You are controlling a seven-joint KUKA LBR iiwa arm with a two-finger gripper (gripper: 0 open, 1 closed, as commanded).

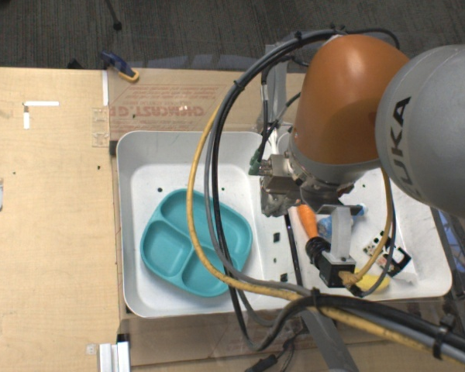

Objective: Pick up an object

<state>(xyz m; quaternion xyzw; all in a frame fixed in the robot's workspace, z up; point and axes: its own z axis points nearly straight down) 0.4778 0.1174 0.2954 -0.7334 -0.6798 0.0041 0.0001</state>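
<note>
My gripper [277, 194] hangs low over the left edge of the right bin [430, 246], close to the wall between the two bins. The large orange-and-grey wrist above it hides most of it. Just right of the gripper lies a small orange object [304, 222] on the bin floor. A blue object [356, 210] lies a little farther right. Near the bin's front sit a yellow object [370, 284] and a black one [400, 260], partly covered by cables. A teal divided plate [195, 242] lies flat in the left bin [136, 169].
Thick black and yellow cables [209, 208] loop from the arm across the left bin and over the teal plate. Bare wooden bench [46, 208] extends to the left. A cardboard sheet [170, 107] lies behind the left bin.
</note>
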